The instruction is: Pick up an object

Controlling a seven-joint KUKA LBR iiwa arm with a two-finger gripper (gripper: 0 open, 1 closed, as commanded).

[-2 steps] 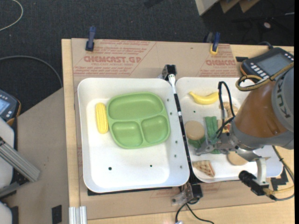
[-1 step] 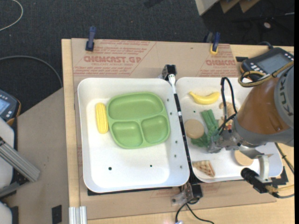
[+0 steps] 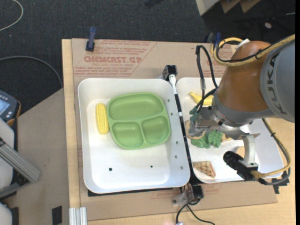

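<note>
My gripper (image 3: 200,128) hangs low over the left part of the right bin (image 3: 185,89), under the orange band of the arm. Right below and beside it lies a green broccoli-like toy (image 3: 209,139). A yellow piece (image 3: 197,97) peeks out at the arm's upper left edge, in the same bin. A tan sandwich wedge (image 3: 205,168) lies near that bin's front edge. The arm hides much of this bin.
The left bin (image 3: 89,125) holds a green divided plate (image 3: 138,120) and a yellow corn cob (image 3: 101,118) on the plate's left. A black cylinder (image 3: 236,163) on the arm juts out over the right bin's front. Clamps sit between the bins.
</note>
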